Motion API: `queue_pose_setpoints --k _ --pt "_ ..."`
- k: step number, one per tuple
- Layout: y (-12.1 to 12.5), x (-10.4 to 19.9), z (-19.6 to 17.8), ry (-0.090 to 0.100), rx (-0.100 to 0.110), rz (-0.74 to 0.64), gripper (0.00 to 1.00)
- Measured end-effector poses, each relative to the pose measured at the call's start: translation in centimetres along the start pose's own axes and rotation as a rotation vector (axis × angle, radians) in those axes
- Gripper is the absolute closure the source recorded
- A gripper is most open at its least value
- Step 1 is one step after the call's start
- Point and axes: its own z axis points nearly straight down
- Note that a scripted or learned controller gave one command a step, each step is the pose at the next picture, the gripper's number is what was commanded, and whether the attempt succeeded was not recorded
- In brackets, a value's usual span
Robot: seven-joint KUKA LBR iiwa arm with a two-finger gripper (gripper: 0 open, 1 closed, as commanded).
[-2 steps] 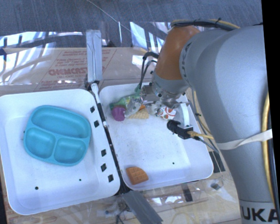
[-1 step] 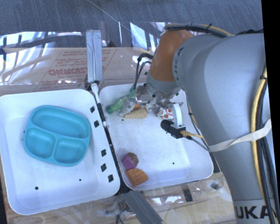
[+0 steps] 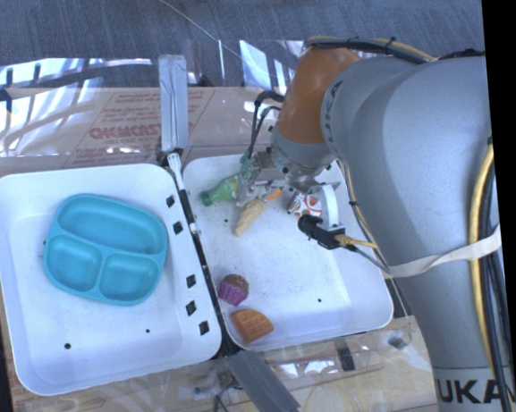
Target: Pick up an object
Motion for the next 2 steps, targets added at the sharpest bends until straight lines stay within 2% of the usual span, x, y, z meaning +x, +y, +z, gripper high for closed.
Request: queue_pose_setpoints --k 2 --pt "0.2 0.1 -2.1 -0.001 -0.003 -0.010 1.00"
